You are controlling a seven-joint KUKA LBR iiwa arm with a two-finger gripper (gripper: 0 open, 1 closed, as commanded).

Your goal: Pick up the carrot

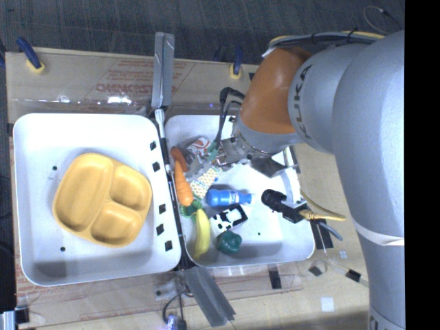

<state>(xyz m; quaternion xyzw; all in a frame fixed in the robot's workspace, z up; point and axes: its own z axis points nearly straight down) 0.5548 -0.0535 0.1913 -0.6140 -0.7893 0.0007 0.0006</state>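
— Orange, narrow and tapered: the carrot (pixel 182 183) lies near the middle of the frame, against the left wall of the right bin (pixel 291 253), running roughly top to bottom, with a darker reddish end uppermost.

— And the gripper (pixel 218 153)?

— Just right of the carrot's upper end, low in the clutter. Whether it is released or clenched I cannot tell; the wrist hides it. Nothing shows it grasping the carrot.

— So how should the pick go?

— My judgement: come down over the carrot's midsection, straddling its short width rather than its length. The bin wall crowds one side, so a little room there matters.

— Neighbours?

— A yellow banana (pixel 201 234) sits just below the carrot's lower tip, a blue bottle (pixel 225 198) just to its right, and a patterned packet (pixel 203 179) seems to touch it. Grabbing too low risks catching the banana.

— The surface?

— Smooth, slightly glossy, likely a firm toy; it may slip if pinched near the thin end.
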